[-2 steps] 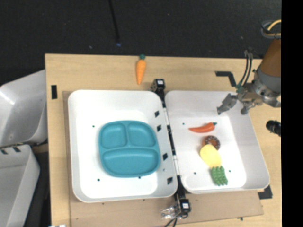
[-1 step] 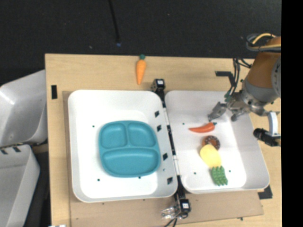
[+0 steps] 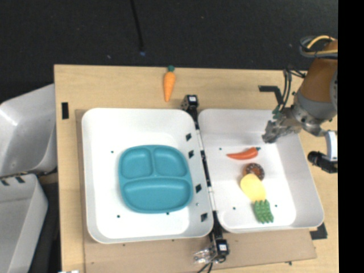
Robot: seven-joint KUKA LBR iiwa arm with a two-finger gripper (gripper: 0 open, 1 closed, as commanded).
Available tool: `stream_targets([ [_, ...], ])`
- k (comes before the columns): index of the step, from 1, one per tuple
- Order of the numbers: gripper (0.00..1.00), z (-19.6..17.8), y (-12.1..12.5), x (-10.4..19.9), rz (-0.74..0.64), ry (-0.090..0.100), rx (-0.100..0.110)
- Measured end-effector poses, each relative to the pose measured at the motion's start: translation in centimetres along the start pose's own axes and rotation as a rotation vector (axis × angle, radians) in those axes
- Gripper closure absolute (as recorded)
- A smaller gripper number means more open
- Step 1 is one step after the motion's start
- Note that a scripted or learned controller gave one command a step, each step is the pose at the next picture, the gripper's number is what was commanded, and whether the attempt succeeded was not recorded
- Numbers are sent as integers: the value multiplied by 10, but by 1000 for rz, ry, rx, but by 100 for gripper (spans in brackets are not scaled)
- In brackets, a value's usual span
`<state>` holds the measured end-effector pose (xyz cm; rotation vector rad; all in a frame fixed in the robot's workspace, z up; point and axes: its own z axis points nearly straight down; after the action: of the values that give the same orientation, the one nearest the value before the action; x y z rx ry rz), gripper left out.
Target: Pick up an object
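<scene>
Seemingly light, stiff and slick, the red chili pepper lies in the right bin, at 8 o'clock from the gripper, whose grip state I cannot tell. Pinching its thick middle looks best. At 6 o'clock lie a brown piece, yellow fruit and green piece, crowding little.

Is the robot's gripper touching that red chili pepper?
Apart. The camera view shows bare white bin floor between the gripper and the red chili pepper.

The grey KUKA arm carries an orange band above its wrist, looped yellow and black cables, and a dark metal pincer.
</scene>
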<state>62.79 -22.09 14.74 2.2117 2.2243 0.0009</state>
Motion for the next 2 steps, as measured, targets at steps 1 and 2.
stream_targets([
  [1,100,-53,1,9,2,1,-3],
  [2,100,-103,2,7,1,0,-4],
])
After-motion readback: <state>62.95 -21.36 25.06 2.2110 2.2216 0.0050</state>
